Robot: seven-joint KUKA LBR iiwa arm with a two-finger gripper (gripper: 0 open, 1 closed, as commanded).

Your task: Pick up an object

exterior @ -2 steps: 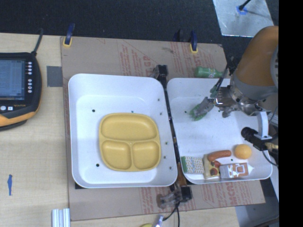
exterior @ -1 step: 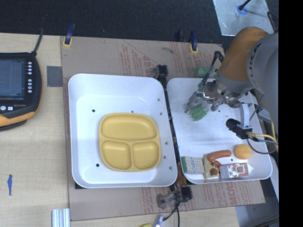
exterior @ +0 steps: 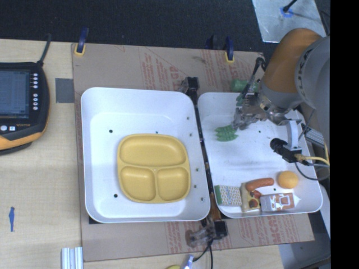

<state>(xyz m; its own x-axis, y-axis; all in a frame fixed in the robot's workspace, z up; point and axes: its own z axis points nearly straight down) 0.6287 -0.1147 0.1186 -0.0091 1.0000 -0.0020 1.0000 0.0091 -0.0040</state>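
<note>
- Fingers of the gripper (exterior: 243, 120) are pointing down into the right bin (exterior: 235, 161), just above and to the right of a small green toy (exterior: 226, 133); whether they are spread or pressed together I cannot tell, and nothing is showing between them.
- The green toy is lying on the floor of the right bin, near its left wall and in its upper half, close beside the gripper, though whether they are touching is unclear.
- The grey arm (exterior: 311, 72) with its orange band (exterior: 289, 52) is reaching in from the right, covering the upper right corner of that bin.
- A second green object (exterior: 240, 85) is sitting at the top edge of the right bin, partly hidden behind the gripper.
- Along the lower edge of the right bin, a cluster is lying together: a patterned green-and-white packet (exterior: 228, 195), a toy hot dog (exterior: 259, 184), a white and red carton (exterior: 277, 202), and a toy orange (exterior: 288, 179) just to their upper right.
- The left bin (exterior: 101, 150) is holding a yellow divided plate (exterior: 152, 167), lying flat near its middle with three compartments facing up.
- Both bins are resting side by side on a brown cardboard sheet (exterior: 140, 66) that is covering the desk (exterior: 33, 206).
- A black and orange control pendant (exterior: 19, 105) is lying on the desk at the far left, well apart from the bins.
- Blue clamps (exterior: 82, 40) are gripping the upper edge of the cardboard.
</note>
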